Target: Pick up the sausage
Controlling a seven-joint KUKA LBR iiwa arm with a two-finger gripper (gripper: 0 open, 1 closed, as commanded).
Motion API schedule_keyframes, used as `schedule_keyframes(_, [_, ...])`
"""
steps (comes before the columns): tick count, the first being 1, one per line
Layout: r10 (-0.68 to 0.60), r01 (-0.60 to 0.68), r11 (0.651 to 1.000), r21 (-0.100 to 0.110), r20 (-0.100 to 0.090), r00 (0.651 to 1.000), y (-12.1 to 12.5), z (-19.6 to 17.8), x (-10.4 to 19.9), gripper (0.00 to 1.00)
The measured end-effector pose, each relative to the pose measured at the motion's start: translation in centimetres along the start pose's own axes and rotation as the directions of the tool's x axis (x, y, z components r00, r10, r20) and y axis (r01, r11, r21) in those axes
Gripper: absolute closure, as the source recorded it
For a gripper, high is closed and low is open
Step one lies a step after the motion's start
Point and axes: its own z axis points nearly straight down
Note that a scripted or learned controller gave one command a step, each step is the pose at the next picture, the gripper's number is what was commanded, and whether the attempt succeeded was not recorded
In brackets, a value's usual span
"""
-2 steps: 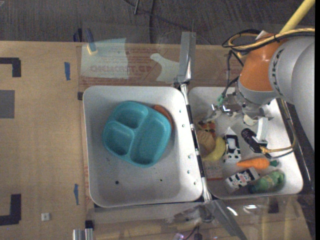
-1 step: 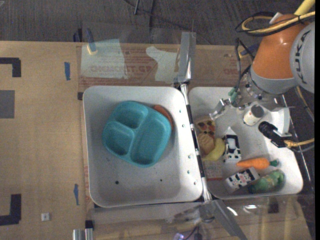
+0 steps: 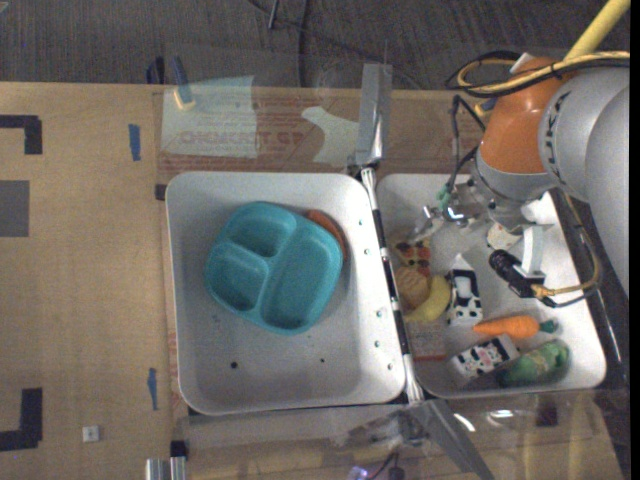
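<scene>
Worktop [image 3: 80, 268]: brown board carrying two white bins side by side.
Left bin [image 3: 200, 368]: across the divider from my hand, well away from it.
Right bin [image 3: 580, 298]: the one I am reaching into; crowded with small toy foods.
My arm [image 3: 590, 128]: grey with an orange band, coming in over the right bin's far corner.
Teal plate [image 3: 275, 268]: three compartments, lying in the left bin, far from my hand.
My hand [image 3: 455, 213]: low over the far end of the right bin; I cannot tell whether it is released or clenched, and I see nothing in it.
Carrot [image 3: 508, 326]: near side of my hand, apart from it.
Cow-print carton [image 3: 462, 298]: just past my hand on the near side.
Tan bun-like piece [image 3: 413, 286]: by the divider, touching or almost touching the sausage.
Orange piece [image 3: 328, 226]: tucked against the plate's far edge; too hidden to identify.
Risk: the sausage sits tight against the divider wall and the bun, so I judge my hand could strike the wall, or close on the bun or carton instead.
Sausage [image 3: 412, 255]: my best guess is the small brown piece by the divider, just beside my hand on its divider side, slightly nearer the camera, not touching.
</scene>
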Motion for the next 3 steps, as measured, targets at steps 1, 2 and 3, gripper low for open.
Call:
schedule_keyframes(1, [0.213,-0.213,0.977,-0.012,-0.001,0.977,-6.5,0.6,1.6,0.00])
schedule_keyframes(2, [0.419,-0.419,0.908,0.003,0.001,0.908,-8.3,-8.7,2.7,0.00])
schedule_keyframes(3, [0.443,-0.443,0.896,-0.004,-0.001,0.896,-7.5,0.0,1.5,0.00])
